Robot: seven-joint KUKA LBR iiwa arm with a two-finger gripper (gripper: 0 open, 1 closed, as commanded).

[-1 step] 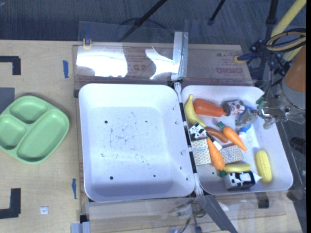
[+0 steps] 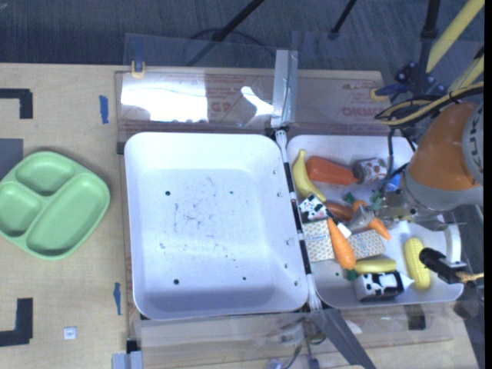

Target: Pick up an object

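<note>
Overhead, the camera view shows the grey arm (image 2: 450, 164) with its orange band reaching in from the right over the right bin (image 2: 338, 294). The gripper (image 2: 384, 206) sits low among the clutter there; whether it is released or clenched cannot be told. Candidate objects lie in that bin: a banana (image 2: 301, 177) at the left wall, an orange bottle (image 2: 332, 171) beside it, a carrot (image 2: 340, 244), a corn cob (image 2: 416, 262). The left bin (image 2: 207, 214) adjoins. A green divided plate (image 2: 50, 204) rests well apart on the bench (image 2: 61, 283).

Green divided plate (image 2: 52, 204) w/ blue tape (image 2: 104, 108)
</note>
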